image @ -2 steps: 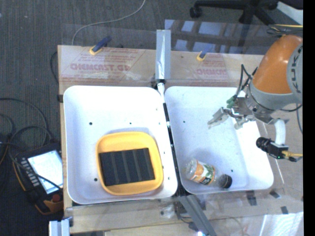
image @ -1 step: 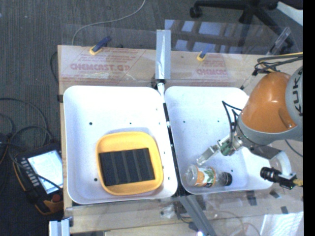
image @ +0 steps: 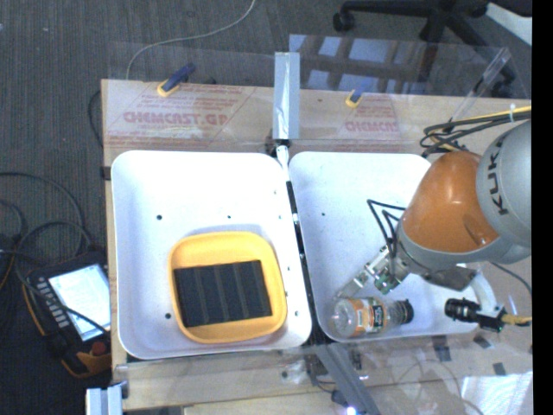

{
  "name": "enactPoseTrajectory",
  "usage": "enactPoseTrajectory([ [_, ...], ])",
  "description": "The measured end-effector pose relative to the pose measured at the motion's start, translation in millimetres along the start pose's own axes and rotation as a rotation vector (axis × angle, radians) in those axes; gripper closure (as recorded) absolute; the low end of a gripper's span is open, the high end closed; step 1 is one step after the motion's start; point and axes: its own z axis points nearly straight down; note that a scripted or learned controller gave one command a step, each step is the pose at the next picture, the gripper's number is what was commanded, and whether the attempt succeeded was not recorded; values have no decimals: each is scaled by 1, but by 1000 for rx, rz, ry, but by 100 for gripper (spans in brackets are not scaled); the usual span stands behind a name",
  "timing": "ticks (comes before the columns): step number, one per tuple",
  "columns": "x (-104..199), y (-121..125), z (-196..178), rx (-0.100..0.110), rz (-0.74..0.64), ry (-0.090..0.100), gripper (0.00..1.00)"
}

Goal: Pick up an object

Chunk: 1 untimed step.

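Two shallow white bins sit side by side on a pale wooden bench [image: 117, 128] printed with faded red lettering; the left bin [image: 147, 188] and the right bin [image: 337, 180] touch along their inner rims. Yellow clamps [image: 175, 79] grip the bench's far edge. Dark carpet [image: 78, 24] surrounds it, with an office chair base [image: 406, 11] at top right and a lit tablet [image: 78, 294] among cables at left
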Motion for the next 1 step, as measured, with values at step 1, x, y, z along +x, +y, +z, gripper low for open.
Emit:
enactPoseTrajectory([
  [1,-35,1,-20,7,126,7,0],
])
